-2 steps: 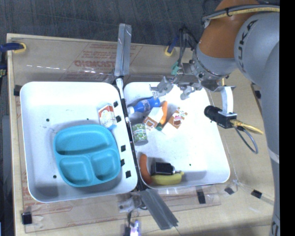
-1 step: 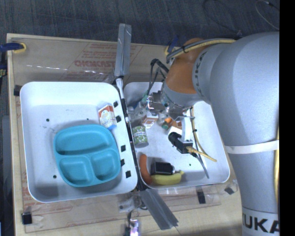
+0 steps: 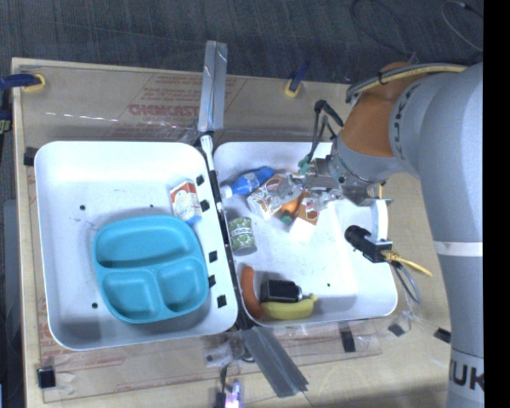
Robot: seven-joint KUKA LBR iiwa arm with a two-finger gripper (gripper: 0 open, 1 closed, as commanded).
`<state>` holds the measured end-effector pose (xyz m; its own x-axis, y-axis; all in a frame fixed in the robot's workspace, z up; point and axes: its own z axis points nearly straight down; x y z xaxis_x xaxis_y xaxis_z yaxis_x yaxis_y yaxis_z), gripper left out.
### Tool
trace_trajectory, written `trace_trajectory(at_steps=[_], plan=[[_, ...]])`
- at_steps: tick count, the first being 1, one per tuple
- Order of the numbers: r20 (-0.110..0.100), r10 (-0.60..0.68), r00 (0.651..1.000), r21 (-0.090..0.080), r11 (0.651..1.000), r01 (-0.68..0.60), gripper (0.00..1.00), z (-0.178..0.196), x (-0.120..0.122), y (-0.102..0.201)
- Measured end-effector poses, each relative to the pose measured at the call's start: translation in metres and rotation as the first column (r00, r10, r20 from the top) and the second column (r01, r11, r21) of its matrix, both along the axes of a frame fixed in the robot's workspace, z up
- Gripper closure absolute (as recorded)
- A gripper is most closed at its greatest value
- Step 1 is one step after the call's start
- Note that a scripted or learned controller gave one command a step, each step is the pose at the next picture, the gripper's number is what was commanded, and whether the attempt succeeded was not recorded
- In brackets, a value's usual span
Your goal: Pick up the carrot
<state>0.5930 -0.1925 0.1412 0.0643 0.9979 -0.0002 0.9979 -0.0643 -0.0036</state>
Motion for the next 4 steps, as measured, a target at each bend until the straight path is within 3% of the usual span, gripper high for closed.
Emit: trace_trajectory(at_steps=[1, 2, 3, 4], plan=[[0.000, 0.273, 0.962, -0.006, 0.962, -0.273, 0.00, -0.041, 0.052, 0.028], [0.015, 0.518, 0.855, -0.015, 0.855, -0.518, 0.00, -0.040, 0.031, -0.011], [0.002, 0.549, 0.836, -0.004, 0.836, -0.549, 0.00, -0.050, 0.012, 0.019], [0.017, 0.553, 0.833, -0.016, 0.833, -0.553, 1.00, -0.031, 0.019, 0.020]])
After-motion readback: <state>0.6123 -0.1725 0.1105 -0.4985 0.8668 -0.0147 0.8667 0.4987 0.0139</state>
